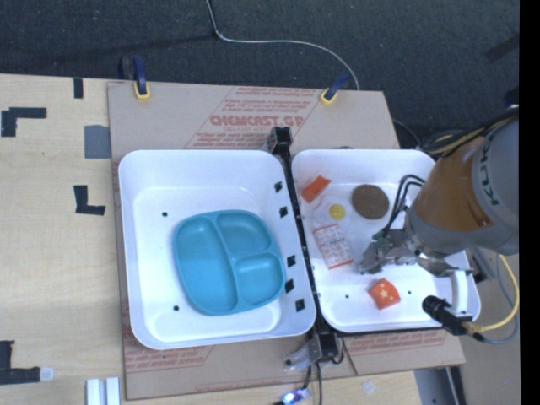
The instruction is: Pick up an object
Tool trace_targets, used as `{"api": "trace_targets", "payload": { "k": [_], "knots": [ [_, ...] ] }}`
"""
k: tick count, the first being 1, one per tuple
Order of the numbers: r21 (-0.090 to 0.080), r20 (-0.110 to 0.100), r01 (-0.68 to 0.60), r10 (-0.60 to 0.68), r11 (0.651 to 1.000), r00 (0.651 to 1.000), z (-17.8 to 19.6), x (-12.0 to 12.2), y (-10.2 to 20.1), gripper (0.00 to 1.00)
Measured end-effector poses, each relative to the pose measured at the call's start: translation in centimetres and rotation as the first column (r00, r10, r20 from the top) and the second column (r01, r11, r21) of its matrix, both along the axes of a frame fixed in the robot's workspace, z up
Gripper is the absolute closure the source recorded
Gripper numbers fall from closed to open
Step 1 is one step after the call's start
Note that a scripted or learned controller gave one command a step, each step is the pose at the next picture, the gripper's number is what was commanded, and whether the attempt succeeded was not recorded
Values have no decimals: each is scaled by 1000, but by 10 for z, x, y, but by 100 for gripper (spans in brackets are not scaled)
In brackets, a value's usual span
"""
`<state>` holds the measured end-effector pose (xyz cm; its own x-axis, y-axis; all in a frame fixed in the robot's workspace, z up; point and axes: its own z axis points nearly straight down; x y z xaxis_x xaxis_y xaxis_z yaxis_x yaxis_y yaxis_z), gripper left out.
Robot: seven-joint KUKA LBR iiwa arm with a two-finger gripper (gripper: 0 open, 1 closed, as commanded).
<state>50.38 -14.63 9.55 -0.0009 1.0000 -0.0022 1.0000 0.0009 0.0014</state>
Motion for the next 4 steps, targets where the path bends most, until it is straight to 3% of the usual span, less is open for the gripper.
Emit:
{"api": "trace_targets", "payload": {
  "k": [3,4],
  "knots": [
    [0,4,-1,1,1000,1000,153,1,-4,100],
    [4,-4,-5,5,1000,1000,139,16,47,100]
  ]
}}
